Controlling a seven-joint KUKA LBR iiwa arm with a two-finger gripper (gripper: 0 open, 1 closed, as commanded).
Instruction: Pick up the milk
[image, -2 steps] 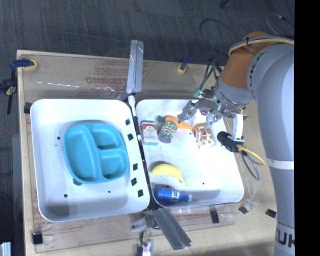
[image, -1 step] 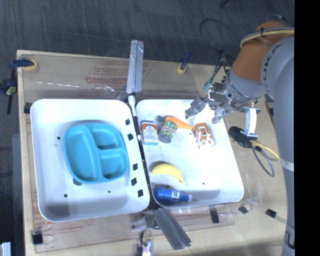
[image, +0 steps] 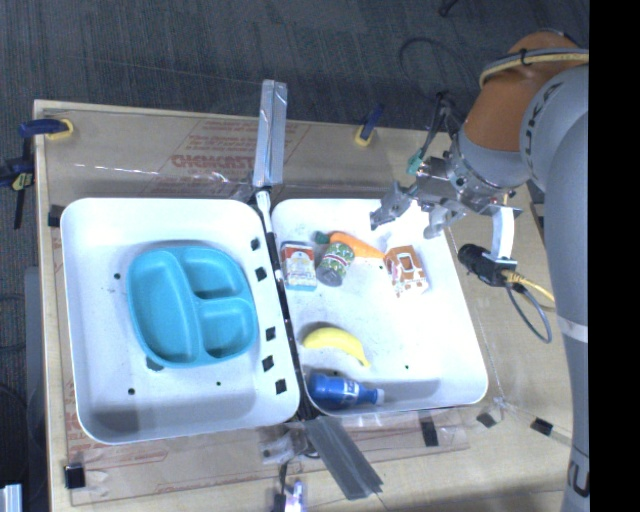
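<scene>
nearest us a blue bottle lies on its side against the right bin's front wall, a banana just behind it. we take the small carton by the divider to be the milk; it stands beside a green can and a carrot, so a grasp has little room. the gripper hovers over the bin's back rim, jaws spread and holding nothing, well apart from the carton, near an orange-and-white box. the left bin holds a blue tray.
</scene>
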